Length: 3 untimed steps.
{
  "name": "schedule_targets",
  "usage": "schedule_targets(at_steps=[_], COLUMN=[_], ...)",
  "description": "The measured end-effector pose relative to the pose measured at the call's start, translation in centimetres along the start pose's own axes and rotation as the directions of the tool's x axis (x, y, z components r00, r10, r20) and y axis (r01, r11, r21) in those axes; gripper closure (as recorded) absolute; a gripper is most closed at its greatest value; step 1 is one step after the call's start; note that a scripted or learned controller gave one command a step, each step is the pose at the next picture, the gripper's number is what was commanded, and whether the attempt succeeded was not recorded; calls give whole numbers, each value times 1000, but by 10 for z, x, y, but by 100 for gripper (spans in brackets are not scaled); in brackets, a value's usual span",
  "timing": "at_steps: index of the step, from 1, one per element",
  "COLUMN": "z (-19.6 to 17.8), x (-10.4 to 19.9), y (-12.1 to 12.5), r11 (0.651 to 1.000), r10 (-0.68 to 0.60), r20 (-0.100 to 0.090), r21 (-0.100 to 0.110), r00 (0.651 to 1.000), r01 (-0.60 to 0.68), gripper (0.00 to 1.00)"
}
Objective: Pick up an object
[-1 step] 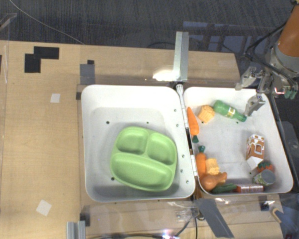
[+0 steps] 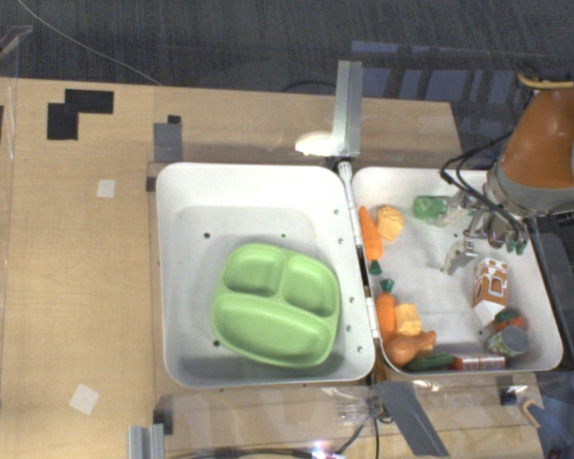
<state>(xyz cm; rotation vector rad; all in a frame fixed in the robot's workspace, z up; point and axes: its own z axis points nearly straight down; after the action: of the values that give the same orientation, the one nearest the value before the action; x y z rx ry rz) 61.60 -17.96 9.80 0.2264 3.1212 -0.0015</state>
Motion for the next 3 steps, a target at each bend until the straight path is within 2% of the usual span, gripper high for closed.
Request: schedule_targets(at_steps=[2, 3], z=[8, 6], x=[62, 92], y=[-36, -10], r11=[1000, 1000], r10=[-26, -8], r20=[1, 4], r21=[1, 1], r00=[1000, 1000], r01=[26, 8], gripper=[0, 0])
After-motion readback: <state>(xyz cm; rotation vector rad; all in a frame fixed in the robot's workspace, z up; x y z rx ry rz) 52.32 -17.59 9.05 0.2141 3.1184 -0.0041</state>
